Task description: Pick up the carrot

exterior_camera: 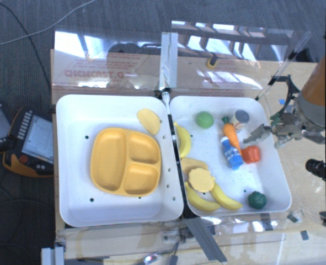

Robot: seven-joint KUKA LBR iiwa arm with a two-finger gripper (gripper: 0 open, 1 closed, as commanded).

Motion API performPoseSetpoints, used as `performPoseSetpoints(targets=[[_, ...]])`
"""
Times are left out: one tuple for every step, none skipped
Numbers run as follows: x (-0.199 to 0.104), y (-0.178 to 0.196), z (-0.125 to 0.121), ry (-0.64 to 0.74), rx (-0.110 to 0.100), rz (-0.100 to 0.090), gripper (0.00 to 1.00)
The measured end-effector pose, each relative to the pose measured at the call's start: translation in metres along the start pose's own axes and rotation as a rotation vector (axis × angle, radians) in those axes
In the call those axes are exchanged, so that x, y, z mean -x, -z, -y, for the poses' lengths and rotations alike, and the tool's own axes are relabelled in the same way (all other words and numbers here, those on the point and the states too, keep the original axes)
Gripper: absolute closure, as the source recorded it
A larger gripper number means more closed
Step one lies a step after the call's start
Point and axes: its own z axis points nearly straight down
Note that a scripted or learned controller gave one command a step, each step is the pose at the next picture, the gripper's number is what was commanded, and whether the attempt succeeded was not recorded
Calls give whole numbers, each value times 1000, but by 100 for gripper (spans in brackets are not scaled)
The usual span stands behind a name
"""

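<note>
The carrot (230, 135), orange with a green top, lies in the right bin (273, 170) near its far right part, pointing toward the front. A blue bottle (232, 154) lies against its lower end. My gripper (268, 137) hangs over the bin's right side, just right of the carrot and above an orange-red item (251, 154). It stands open, with nothing between its fingers, and is apart from the carrot.
The right bin also holds a green ball (204, 120), a grey round piece (241, 116), bananas (213, 197), a tan disc (200, 179) and a dark green piece (256, 200). A yellow divided plate (125, 161) and a pale yellow piece (149, 120) lie in the left bin (74, 148).
</note>
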Motion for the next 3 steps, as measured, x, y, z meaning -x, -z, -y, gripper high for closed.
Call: performPoseSetpoints(targets=[[-18,-81,-80,118,0,3,0],[0,-136,-87,267,11,7,0],[-1,-128,-88,268,14,5,100]])
